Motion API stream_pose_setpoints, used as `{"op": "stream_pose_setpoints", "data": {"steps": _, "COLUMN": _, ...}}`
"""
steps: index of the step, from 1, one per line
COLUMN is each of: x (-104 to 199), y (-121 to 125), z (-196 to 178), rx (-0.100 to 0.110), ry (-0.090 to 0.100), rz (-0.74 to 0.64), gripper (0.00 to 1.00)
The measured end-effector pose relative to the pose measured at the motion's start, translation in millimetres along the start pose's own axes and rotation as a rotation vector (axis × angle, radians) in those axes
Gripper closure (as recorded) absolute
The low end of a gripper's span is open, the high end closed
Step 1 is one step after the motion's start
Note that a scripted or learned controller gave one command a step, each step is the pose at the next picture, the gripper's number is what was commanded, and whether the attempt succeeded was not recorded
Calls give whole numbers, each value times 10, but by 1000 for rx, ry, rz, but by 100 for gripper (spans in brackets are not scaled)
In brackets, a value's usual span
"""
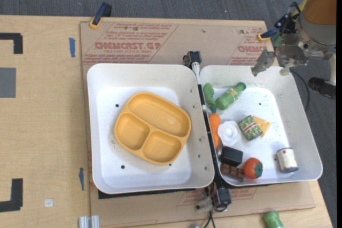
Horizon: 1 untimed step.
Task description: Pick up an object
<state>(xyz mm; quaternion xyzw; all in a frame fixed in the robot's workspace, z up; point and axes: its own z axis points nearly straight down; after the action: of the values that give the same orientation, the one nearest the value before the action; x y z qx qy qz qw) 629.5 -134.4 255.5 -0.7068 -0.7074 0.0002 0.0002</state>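
Pincer [273, 64] hangs over the far right corner of the right bin [299, 115], above the rim, nothing between its fingers; the two fingers look slightly apart, one toward the left, one nearer the wrist, holding nothing. Arm comes in from the right, orange band [320, 2] at top right.

No set target; candidates all lie in the right bin: green bottle [231, 95] tilted near the far left, a second green item [208, 92] just beside the divider, orange piece [214, 128] against the left wall, white lump [228, 132] touching it, green-and-white box [249, 127] beside a yellow wedge [262, 125], black block [232, 156], brown bar [228, 170], red tomato [252, 167] near the front wall, small can [287, 159] alone on the right. Left bin [101, 88] carries a yellow divided tray [152, 128].

Risks, as I judge them: left-side things are packed tight, so a descent there could land on two at once or push one into the wall; bottle and can are round and may roll out of a closing grip; tomato likely slips; pincer sits near the rim, so a straight drop could clip the bin edge; the can is the easiest, being well apart from the rest.
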Motion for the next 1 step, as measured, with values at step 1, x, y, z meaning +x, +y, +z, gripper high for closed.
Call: {"op": "stream_pose_setpoints", "data": {"steps": 1, "x": 38, "y": -614, "z": 869, "rx": 0, "ry": 0, "rz": 14, "gripper": 0}}
